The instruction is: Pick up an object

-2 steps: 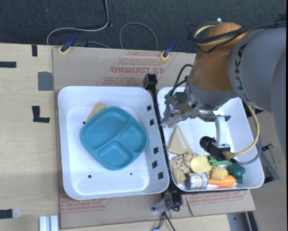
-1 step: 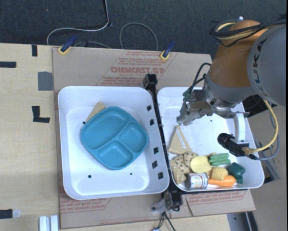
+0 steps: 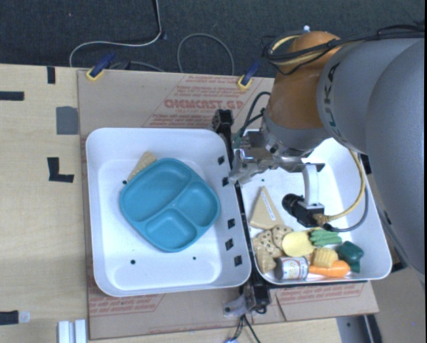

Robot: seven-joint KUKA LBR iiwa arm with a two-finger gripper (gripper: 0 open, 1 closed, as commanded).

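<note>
The grey arm with its orange band reaches in from the right, and its gripper [image 3: 243,167] hangs at the upper left of the right bin [image 3: 374,238], by the wall between the two bins. Its fingers are hidden under the wrist. Below it in the right bin lie a tan wedge [image 3: 265,209], a speckled cookie [image 3: 268,242], a yellow lemon-like piece [image 3: 296,244], a small can [image 3: 292,268], an orange carrot [image 3: 330,269], a green piece [image 3: 325,238] and a dark teal piece [image 3: 350,251]. Nothing shows between the fingers.
The left bin [image 3: 103,191] holds a blue divided plate [image 3: 170,203] with a tan cracker [image 3: 141,166] poking out under its upper left edge. A black fitting with a yellow cable [image 3: 299,207] hangs over the right bin. Cardboard lies beneath both bins.
</note>
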